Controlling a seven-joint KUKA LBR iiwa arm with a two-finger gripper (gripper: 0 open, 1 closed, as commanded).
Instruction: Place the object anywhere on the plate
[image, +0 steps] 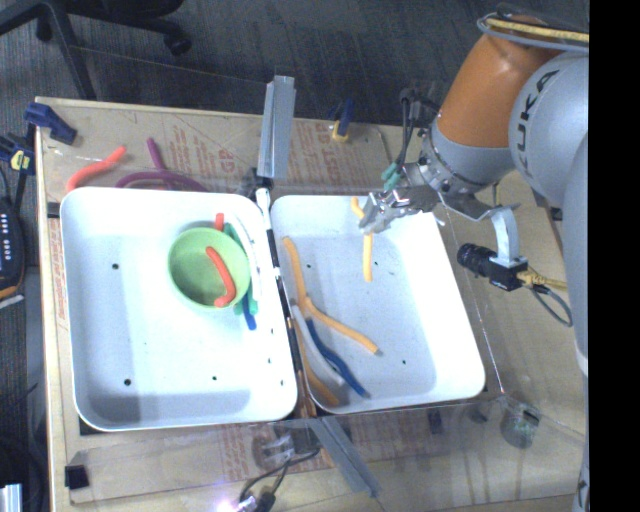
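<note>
Dangling yellow strip (366, 258) below gripper (377, 215)

Bench (180, 130): a tan board surface, printed with faint red lettering, bearing two shallow white bins side by side. Left bin (100, 330) and right bin (440, 340) touch along their inner walls. Behind the left bin, directly on the bench, lie an orange strip (95, 168) and a purple cord (160, 178). A blue clamp (50, 122) grips the bench corner farther behind the left bin; a grey bar (276, 125) stands behind its inner corner.
</note>
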